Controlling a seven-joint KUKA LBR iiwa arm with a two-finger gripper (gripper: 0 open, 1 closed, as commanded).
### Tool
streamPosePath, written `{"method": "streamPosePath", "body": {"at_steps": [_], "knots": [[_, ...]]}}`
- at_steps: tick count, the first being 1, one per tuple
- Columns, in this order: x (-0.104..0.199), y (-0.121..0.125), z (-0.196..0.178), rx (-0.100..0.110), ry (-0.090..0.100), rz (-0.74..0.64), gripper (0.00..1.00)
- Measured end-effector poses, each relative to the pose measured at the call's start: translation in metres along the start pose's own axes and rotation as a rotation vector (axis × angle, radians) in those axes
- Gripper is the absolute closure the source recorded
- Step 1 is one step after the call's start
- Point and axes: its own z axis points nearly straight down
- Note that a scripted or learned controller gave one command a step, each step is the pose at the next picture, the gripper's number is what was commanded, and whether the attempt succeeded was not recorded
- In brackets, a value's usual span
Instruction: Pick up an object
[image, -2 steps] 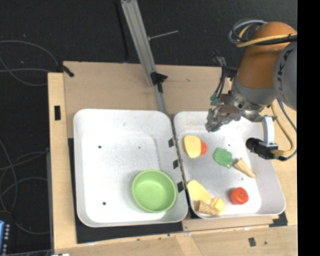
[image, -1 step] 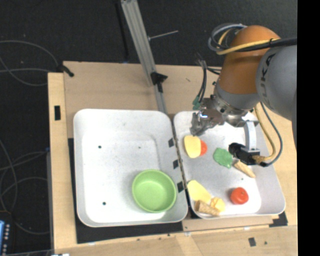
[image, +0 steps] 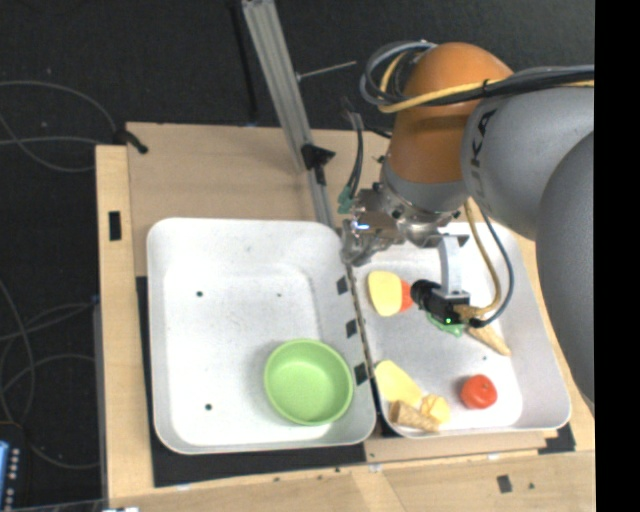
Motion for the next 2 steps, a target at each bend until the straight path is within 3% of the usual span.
{"method": "streamPosePath", "body": {"at_steps": [1, 2], "knots": [[0.0491, 0.0033, 0.0129, 0.003, -0.001, 0.002, 1.00], [0.0464, 0.0033, 0.0122, 0.002, -0.001, 0.006, 0.00]]}}
